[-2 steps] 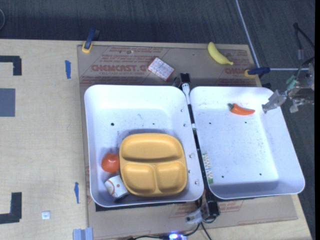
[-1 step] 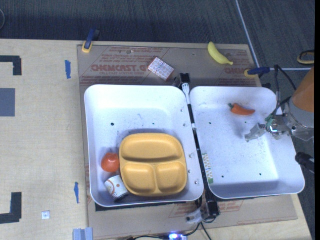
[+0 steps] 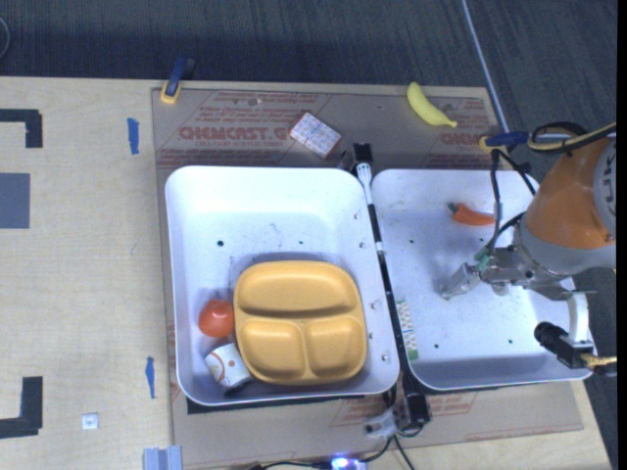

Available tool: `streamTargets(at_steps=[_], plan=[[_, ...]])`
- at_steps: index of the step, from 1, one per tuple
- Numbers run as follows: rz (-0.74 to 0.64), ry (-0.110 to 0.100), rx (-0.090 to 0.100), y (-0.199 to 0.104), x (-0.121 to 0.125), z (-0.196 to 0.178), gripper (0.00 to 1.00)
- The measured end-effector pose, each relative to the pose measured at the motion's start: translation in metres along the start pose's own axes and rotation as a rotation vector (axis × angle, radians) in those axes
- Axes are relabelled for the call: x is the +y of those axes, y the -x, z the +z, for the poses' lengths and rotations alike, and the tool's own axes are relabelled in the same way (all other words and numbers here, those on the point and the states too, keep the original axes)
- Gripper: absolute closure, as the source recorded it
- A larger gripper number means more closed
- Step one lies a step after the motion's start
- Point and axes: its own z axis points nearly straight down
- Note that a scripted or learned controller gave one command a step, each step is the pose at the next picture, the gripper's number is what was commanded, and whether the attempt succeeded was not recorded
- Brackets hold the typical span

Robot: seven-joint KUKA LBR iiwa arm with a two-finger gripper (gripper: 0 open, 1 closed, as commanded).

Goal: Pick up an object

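On the bench we see two white bins side by side. In the left bin, a yellow divided tray lies in the near half; an orange-red ball touches its left edge, and a small white-and-orange toy sits just in front of that ball, against the tray's near left corner. Behind the bins, on the cardboard, lie a small patterned packet and, further right, a banana.

In the right bin, an orange carrot-like piece rests near the far wall. The pincer hangs low over the bin's middle, well apart from the carrot piece. We cannot tell whether it is spread or pressed together, and we see nothing between its tips. The arm comes in from the right.
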Motion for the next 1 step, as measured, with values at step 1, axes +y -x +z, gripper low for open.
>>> streamTargets(at_steps=[1], plan=[[0.000,-0.002,0.002,-0.0565,-0.0505,-0.0001,0.00]])
